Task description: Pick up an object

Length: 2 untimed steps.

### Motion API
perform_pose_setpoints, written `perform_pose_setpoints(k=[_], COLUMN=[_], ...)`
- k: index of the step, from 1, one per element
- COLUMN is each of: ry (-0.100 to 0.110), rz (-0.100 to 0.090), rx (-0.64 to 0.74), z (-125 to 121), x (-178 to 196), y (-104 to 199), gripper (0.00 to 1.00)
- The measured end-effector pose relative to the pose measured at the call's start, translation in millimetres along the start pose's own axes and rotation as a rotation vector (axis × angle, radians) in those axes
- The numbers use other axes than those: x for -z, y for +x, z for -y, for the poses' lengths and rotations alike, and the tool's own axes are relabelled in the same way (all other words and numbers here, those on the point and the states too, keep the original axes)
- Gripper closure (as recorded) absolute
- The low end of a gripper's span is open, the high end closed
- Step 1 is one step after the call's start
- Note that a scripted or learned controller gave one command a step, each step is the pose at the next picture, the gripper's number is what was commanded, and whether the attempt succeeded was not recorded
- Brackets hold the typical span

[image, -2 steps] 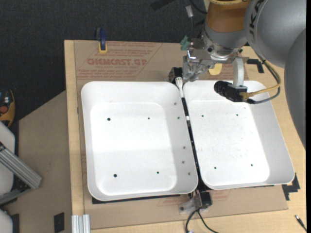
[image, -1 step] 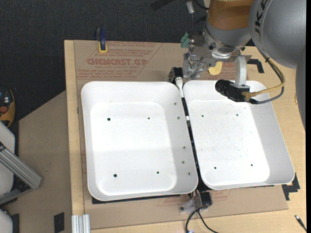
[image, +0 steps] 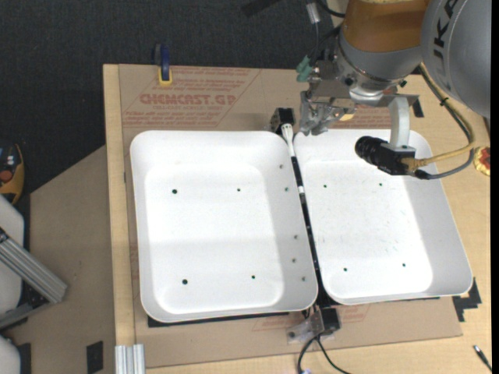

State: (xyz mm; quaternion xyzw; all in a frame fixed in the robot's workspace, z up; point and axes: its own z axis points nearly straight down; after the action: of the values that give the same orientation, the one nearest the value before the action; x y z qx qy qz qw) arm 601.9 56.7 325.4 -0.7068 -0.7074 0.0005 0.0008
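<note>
Which object is to be picked cannot be told: the floors of the two bins show small dark dots and nothing that reads clearly as a loose thing.

The metal end effector (image: 316, 121) hangs over the far rim of the right shallow white plastic bin (image: 448, 232), close to that bin's far left corner. Whether it is wide or narrow cannot be told, as its tip is small and cluttered against the board behind it. Nothing can be made out in its grasp.

Just to its right, a white bracket (image: 401, 125) comes down from the wrist and carries a black cylindrical piece (image: 384, 154), which hangs over the far part of the right bin. A yellow-and-black cable (image: 448, 162) trails from that piece toward the right. Above the wrist sits the arm's orange band (image: 382, 6), with the grey arm body (image: 468, 45) beside it.

The left shallow white plastic bin (image: 140, 209) lies side by side with the right one, and a thin black strip (image: 300, 201) runs along the seam where they meet. A small black block (image: 279, 119) sits at the far end of that seam, just left of the end effector.

Both bins rest on a brown cardboard sheet (image: 125, 115) on the desk, printed with red lettering (image: 187, 97) near its far edge. A blue-and-yellow clamp (image: 164, 65) grips that far edge. A silver aluminium rail (image: 31, 267) lies at the lower left.
</note>
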Motion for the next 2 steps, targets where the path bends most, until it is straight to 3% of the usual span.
perform_pose_setpoints(k=[1, 2], ry=[0.000, -0.008], rz=[0.001, 0.000], rx=[0.001, 0.001], z=[-53.8, -45.4], x=[-71.1, -17.7], y=[11.4, 15.7], gripper=[1.00, 1.00])
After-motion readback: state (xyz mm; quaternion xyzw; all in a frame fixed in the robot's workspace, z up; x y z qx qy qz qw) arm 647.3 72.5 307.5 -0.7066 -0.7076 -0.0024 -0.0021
